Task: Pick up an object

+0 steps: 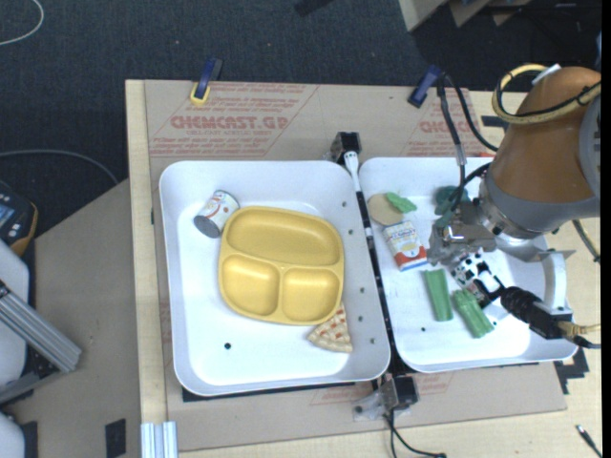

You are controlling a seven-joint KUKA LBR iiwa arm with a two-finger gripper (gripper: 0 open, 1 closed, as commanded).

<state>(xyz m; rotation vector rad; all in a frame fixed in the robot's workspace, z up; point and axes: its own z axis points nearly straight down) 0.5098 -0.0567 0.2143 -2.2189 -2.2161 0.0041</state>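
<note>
You are hovering the end effector (456, 246), its state impossible to tell, over the right white bin (420, 351); be lowering squarely onto the green plastic stick (438, 295) at six o'clock.

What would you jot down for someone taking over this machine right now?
Gripper: low in the right bin, among the small things; I cannot tell if it is open or shut, and nothing shows between its fingers.
Right bin: two green sticks, a red and white packet, a tan piece with a green bit.
Left bin: a yellow divided plate, a small can at its upper left, a pizza slice at its lower right.
Done: nothing lifted yet. Left: grasp one thing and raise it.
</note>
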